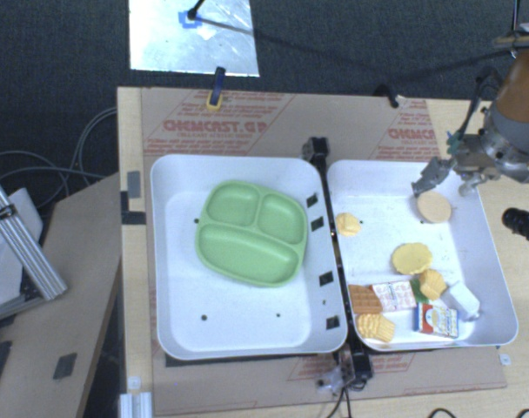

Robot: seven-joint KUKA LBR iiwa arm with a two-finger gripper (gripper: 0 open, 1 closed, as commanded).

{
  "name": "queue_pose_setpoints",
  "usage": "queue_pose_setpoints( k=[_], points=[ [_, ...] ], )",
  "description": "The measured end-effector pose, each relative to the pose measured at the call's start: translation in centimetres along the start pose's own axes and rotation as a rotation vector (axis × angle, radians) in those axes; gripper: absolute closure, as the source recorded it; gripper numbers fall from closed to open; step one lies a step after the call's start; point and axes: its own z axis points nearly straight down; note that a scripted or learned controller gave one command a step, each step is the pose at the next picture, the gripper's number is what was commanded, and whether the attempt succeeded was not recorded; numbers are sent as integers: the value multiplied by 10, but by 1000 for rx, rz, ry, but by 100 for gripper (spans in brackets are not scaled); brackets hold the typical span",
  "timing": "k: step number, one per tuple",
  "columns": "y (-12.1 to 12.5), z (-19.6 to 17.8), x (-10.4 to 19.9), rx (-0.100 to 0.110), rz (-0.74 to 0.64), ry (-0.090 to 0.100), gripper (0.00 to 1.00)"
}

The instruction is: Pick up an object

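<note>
My arm reaches in from the right.
Wrist point(512, 138) bent low under the orange band, gripper point(447, 174) slanting down-left; the state of its grip is unclear.

bins point(247, 168) – 2 | green plate point(251, 232) – 1 | food pieces point(411, 257) – about 9
</note>
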Motion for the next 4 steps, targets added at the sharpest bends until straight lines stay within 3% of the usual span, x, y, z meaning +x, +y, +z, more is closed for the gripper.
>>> queue_pose_setpoints(
  k=[1, 3, 4],
  points=[
    [2, -7, 0, -11, -2, -2, 0],
    [9, 79, 2, -8, -1, -2, 0],
    [2, 139, 2, -6, 0, -1, 0]
  ],
)
